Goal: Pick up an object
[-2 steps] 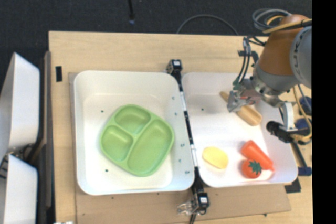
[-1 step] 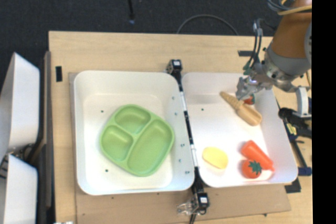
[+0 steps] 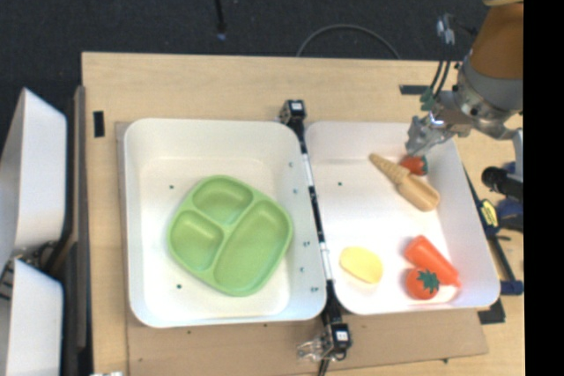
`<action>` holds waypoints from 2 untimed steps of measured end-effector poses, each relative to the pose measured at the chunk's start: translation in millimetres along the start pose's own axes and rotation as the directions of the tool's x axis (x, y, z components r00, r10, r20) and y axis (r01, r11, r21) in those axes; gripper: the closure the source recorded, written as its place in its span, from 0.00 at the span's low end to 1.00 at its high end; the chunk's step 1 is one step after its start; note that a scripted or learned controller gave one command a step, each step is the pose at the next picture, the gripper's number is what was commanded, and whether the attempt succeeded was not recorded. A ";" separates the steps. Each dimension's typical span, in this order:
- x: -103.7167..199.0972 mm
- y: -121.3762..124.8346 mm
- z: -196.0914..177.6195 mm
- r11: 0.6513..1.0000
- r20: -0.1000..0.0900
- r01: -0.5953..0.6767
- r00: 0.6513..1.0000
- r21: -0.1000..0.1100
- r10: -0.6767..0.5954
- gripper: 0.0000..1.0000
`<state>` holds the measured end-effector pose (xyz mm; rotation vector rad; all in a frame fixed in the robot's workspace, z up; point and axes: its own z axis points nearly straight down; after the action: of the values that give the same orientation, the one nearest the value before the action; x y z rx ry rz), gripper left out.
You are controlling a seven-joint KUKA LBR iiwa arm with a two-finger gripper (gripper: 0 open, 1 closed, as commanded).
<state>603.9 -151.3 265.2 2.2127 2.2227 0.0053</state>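
Fingers: gripper hangs over the back right part of the right bin; can't tell if the fingers are apart or together, they blur into one grey lump.
Under the fingers: small red piece just below the tips, touching or nearly so; can't tell if it's pinched between them.
Wooden cone: tan cone-shaped toy lies tilted, narrow end just beside the red piece, fat end toward the bin's right wall.
Front of right bin: orange carrot-like toy and red tomato-like toy touching each other near the front right corner; yellow lemon-like toy near them to the left, well apart from the gripper.
Arm: grey wrist with orange band comes in from the right edge, above the gripper.
Left bin: left bin holds a green divided plate, three compartments, lying flat near the middle.
Bench: light wood bench top under both bins.
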 end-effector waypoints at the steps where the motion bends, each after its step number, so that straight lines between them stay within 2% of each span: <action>1: 47.5 -11.4 -4.5 1.000 -0.002 0.002 1.000 0.004 -0.002 1.00; 2: 103.4 -35.3 5.4 1.000 -0.002 0.001 1.000 0.006 -0.001 1.00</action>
<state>568.2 -48.1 259.4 2.2150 2.2283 0.0012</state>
